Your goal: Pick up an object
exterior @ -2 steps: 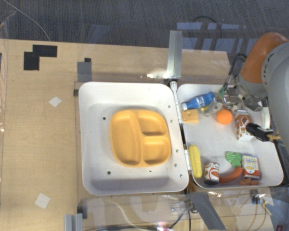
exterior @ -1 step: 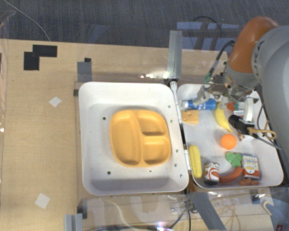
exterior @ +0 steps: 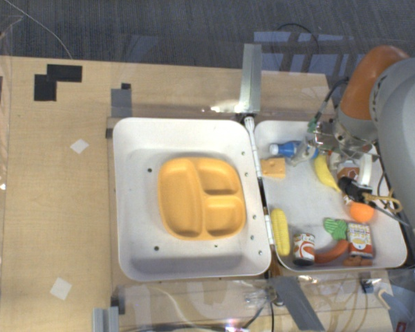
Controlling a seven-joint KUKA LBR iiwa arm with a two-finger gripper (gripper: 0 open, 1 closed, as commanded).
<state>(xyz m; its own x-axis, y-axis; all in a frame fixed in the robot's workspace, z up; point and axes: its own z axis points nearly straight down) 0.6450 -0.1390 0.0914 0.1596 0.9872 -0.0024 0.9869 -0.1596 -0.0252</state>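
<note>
My gripper (exterior: 340, 163) hangs over the upper right part of the right bin (exterior: 297, 216), under the grey arm and its orange band (exterior: 368, 81). Just below and left of it lies a yellow banana (exterior: 324, 172). A blue bottle (exterior: 285, 148) and a yellow cheese wedge (exterior: 274, 168) lie to its left. An orange ball (exterior: 362, 212) sits below it, partly hidden by cables. Along the front of the bin are a corn cob (exterior: 280, 230), a small can (exterior: 304, 247), a red-brown sausage (exterior: 330, 252), a green piece (exterior: 335, 227) and a small carton (exterior: 360, 241).
The left bin (exterior: 135, 206) holds a yellow divided plate (exterior: 200, 198). A metal divider (exterior: 261, 192) runs between the two bins. Cables trail from the wrist over the right bin's right side. The wooden bench (exterior: 48, 206) stretches to the left.
</note>
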